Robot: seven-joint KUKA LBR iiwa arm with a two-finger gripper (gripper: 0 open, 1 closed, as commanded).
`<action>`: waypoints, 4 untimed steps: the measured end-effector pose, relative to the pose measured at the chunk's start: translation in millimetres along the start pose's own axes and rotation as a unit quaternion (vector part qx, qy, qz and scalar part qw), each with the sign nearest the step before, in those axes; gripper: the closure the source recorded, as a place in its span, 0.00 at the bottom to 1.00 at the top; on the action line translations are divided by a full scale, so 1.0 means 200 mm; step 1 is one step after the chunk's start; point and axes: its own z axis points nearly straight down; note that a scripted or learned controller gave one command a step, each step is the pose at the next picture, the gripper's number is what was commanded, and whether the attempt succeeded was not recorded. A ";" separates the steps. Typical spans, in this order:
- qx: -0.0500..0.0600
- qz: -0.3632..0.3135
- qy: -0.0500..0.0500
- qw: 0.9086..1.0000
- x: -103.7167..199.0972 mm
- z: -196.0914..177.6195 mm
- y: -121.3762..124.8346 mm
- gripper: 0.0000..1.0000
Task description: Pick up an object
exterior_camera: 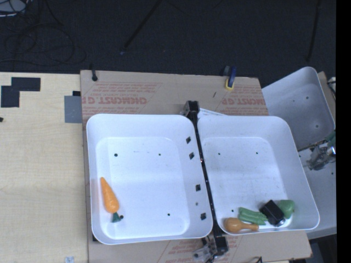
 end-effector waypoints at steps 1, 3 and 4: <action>-0.001 0.000 -0.001 1.000 0.00 -0.24 0.00 1.00; -0.002 0.000 -0.001 1.000 0.00 -0.16 0.00 1.00; 0.003 -0.001 0.001 1.000 0.01 0.18 0.10 1.00</action>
